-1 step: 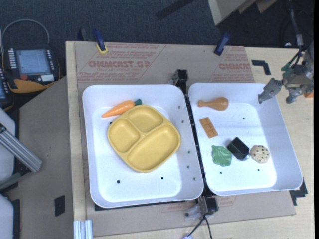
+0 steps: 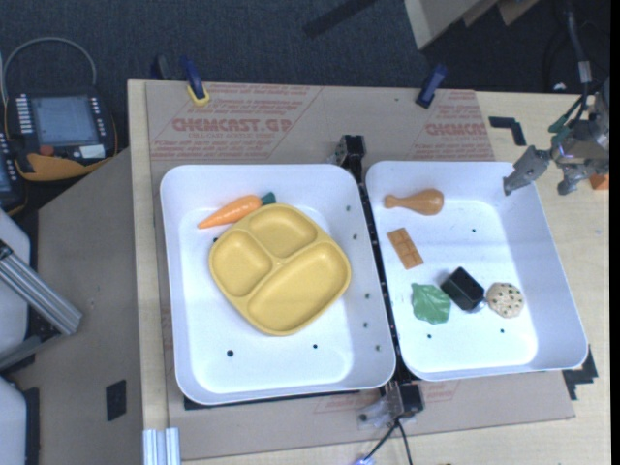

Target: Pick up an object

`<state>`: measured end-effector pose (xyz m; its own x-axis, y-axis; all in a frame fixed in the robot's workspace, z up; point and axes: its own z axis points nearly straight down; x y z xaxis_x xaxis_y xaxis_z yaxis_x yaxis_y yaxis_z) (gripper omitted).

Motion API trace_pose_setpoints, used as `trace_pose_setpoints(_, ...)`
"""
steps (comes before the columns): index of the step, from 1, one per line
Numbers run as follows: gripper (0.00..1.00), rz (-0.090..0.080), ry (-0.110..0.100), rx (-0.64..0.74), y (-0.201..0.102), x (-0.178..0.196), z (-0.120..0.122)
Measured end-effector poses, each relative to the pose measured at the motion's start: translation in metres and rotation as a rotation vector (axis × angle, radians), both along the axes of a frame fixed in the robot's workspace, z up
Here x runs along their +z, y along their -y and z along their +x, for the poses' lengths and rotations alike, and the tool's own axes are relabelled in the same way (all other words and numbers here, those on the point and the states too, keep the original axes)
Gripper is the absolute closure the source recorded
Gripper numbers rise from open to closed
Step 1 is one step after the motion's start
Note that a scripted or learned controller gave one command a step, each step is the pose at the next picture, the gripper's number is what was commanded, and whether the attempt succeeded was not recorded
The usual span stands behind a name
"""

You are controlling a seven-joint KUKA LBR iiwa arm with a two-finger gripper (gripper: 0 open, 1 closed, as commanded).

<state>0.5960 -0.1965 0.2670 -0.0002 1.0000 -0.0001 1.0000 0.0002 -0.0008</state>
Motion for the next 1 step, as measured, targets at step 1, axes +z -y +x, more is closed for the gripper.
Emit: trace_pose_setpoints(1, 0.0, 0.002, -0.006, -0.001, 0.0066, -0.0602, -0.005)
